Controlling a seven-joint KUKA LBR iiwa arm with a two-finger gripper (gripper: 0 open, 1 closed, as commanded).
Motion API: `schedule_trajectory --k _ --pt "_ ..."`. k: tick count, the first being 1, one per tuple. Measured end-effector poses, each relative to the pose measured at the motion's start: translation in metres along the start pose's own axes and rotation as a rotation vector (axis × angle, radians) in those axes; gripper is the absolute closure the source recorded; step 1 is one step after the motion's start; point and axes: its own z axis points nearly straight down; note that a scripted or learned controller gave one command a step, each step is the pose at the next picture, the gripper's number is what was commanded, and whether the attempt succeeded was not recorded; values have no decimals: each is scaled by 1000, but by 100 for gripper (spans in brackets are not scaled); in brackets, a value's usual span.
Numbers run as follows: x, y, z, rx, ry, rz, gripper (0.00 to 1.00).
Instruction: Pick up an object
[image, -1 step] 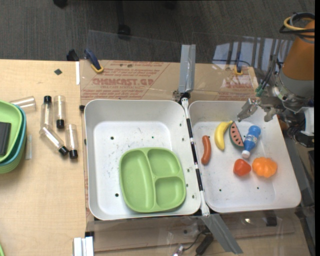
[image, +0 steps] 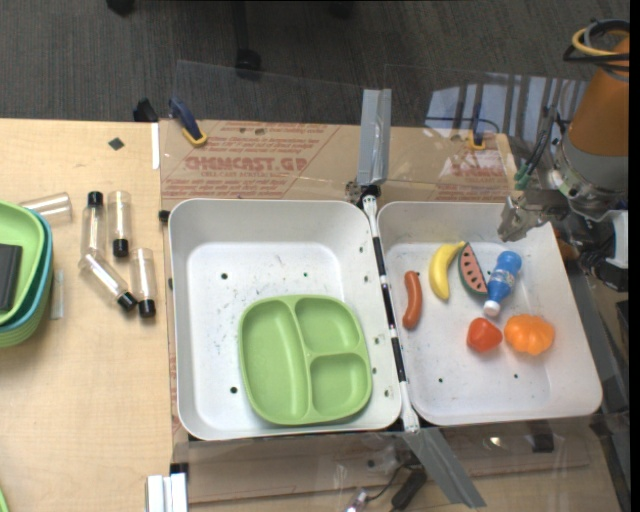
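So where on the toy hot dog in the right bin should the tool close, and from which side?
Across the middle of the hot dog, coming straight down. It lies flat and narrow, running up and down the view, so the fingers would best straddle its short width. The bin wall sits close on its left and the banana on its right, so clearance looks tight either way.

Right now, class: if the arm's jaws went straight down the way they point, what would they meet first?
Probably the right bin's floor near its back corner, just beside the blue bottle. The gripper hangs above that spot; depth is unclear.
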Motion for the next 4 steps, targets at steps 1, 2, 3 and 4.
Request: schedule_trajectory --k 1,2,3,4 --pt "-1 0 -8 1 -1 -2 100" --pt "-1 0 -16 1 -2 -5 100" --pt "75 4 -30 -1 0 125 100" --pt "122 5 9 2 0 340 100"
